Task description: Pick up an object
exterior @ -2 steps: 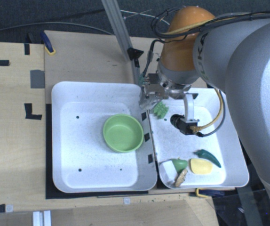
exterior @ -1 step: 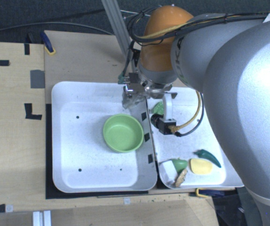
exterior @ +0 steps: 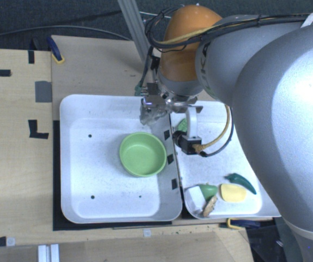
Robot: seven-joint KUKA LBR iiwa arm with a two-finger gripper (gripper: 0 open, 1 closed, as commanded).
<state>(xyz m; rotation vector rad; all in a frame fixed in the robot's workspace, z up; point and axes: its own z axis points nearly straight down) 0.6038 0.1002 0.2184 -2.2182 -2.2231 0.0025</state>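
A light green bowl (exterior: 143,154) sits upright in the left bin (exterior: 85,162), close to the divider between the bins. My gripper (exterior: 152,113) hangs over the back right part of that bin, just behind the bowl and apart from it. The grey wrist and the orange band (exterior: 186,42) cover much of the right bin (exterior: 249,206). In the right bin's front lie a yellow object (exterior: 233,193), a dark green pepper-like piece (exterior: 242,181), a small green object (exterior: 207,190) and a tan piece (exterior: 210,204). Another bit of green (exterior: 181,125) peeks out beside the wrist.
A black connector with a yellowish cable (exterior: 192,144) hangs from the wrist over the divider. A metal pole (exterior: 130,15) slants up at the back. The wooden bench (exterior: 14,146) lies to the left, with a blue and yellow clip (exterior: 55,50) on it.
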